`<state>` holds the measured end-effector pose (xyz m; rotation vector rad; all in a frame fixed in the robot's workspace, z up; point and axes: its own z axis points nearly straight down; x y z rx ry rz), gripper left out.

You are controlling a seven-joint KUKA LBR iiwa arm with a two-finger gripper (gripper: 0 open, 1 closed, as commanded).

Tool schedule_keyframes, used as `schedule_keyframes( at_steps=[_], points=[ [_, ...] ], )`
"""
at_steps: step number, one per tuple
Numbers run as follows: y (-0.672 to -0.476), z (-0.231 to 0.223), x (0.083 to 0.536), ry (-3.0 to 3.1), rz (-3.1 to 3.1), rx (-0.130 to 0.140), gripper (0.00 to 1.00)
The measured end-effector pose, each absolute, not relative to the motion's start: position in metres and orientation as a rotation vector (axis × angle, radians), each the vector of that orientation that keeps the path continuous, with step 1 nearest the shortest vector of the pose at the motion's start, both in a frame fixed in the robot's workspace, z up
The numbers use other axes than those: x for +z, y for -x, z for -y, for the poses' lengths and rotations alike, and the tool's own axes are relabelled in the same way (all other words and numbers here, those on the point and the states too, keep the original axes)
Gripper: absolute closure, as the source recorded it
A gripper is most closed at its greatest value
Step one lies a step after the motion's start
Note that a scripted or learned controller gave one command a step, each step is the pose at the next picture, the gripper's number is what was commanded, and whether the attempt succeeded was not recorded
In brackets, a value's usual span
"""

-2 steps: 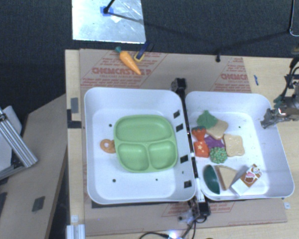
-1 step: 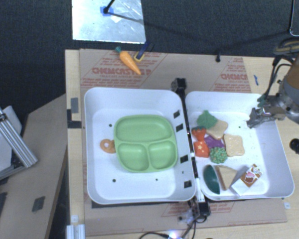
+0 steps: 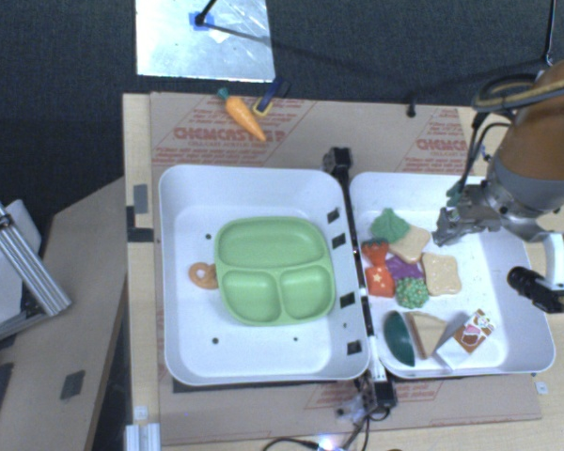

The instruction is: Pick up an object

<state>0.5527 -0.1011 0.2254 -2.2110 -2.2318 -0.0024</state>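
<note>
The right bin [image 3: 526, 346] holds a pile of toy food: a green leafy piece [image 3: 388, 224], a tan bread slice [image 3: 441, 273], a red piece [image 3: 379, 279], a purple piece [image 3: 403, 269], a green broccoli [image 3: 413, 292], a dark green piece [image 3: 399, 337], a sandwich wedge [image 3: 427, 328] and a small carton [image 3: 473, 332]. My gripper [image 3: 448, 227] hangs over the upper right part of this bin, just right of a tan round piece [image 3: 411, 244]. No object shows between its fingers.
The left bin [image 3: 183, 252] carries a green divided plate [image 3: 273, 269] and a small orange ring [image 3: 203, 275]. A toy carrot [image 3: 243, 116] lies on the cardboard behind the bins. A silver sheet [image 3: 203, 26] sits at the back.
</note>
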Motion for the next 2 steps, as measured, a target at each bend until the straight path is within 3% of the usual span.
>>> schedule_keyframes(
  at_steps=[2],
  points=[
    [-0.529, -0.017, 0.220, 2.208, 2.231, -0.002, 1.00]
  ],
)
